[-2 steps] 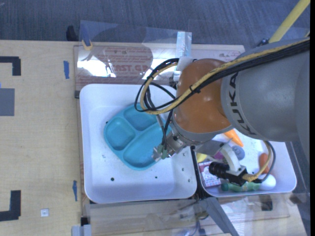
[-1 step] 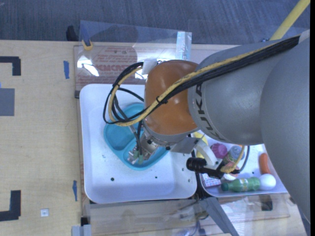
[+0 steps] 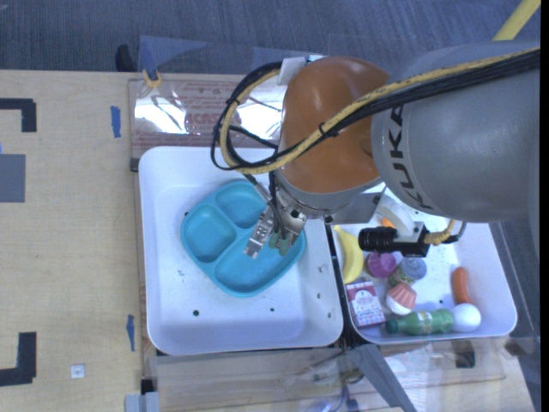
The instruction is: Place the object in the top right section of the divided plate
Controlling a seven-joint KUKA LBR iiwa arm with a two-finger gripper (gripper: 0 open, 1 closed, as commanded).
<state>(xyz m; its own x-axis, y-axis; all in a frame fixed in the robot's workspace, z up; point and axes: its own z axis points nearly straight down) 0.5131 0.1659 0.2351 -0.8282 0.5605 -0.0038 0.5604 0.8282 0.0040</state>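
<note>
A blue divided plate [image 3: 225, 237] with three sections lies tilted in the left white bin [image 3: 171, 307]. My gripper [image 3: 271, 237] hangs low over the plate's right side, near the rim where two sections meet. A small dark green thing [image 3: 282, 244] shows right at the gripper's tip, over the plate's right edge. I cannot make out whether it is held or lying on the plate. The arm's orange band [image 3: 330, 127] and grey body cover the bin's upper right corner.
The right bin [image 3: 502, 316] holds several items: a yellow banana [image 3: 350, 256], a green bottle [image 3: 420, 322], a white egg [image 3: 467, 317], an orange carrot [image 3: 461, 283] and a small red box [image 3: 365, 305]. Black and yellow cables [image 3: 232, 136] loop above the plate.
</note>
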